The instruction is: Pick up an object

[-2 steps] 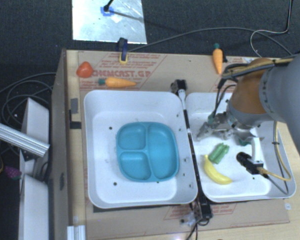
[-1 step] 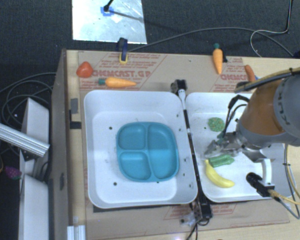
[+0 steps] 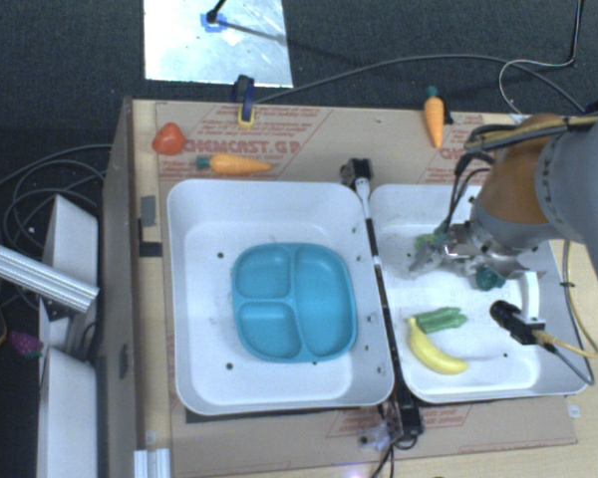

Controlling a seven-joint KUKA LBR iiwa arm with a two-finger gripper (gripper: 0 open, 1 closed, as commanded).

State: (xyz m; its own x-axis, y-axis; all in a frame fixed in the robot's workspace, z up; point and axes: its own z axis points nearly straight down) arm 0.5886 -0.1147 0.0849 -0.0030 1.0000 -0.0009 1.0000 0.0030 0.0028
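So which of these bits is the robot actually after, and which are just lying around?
Likely for the job, in the right bin: yellow banana, green pod, gripper.

Lying about: blue divided plate in the left bin, two toy carrots, clamp.

left bin [image 3: 194, 297]: divided plate [image 3: 293, 301] | right bin [image 3: 478, 381]: banana [image 3: 435, 351], pod [image 3: 439, 318] just behind it

Red print "CHEMCAST GP" on cardboard sheet [image 3: 279, 127], rest illegible
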